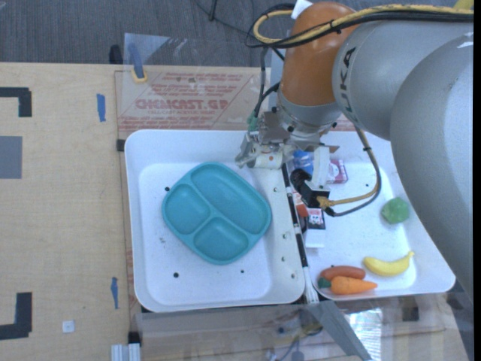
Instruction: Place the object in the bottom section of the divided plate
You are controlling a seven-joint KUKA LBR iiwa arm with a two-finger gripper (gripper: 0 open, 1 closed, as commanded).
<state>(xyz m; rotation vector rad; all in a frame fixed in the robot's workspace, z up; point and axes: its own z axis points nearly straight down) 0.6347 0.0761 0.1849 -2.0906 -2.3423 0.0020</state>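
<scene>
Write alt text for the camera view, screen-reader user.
A grey arm with an orange band reaches from the right, its pincer above the divider between two white bins. The left bin holds a teal divided plate; the right bin holds a banana, carrot and green item.

Robotics lab test bench, not home or kitchen. Pale plywood benchtop [60,201] marked with black tape corners [21,101] and blue tape strips [101,107]. Two shallow white bins [143,224] set side by side on fixed rig. Grey KUKA arm [406,74] with orange band [319,40], loose yellow cable [361,13] draped over it. Toy plastic food [388,264] and teal divided plate [216,212] as test props. Grey floor [90,13] beyond bench, black cables trailing.
</scene>
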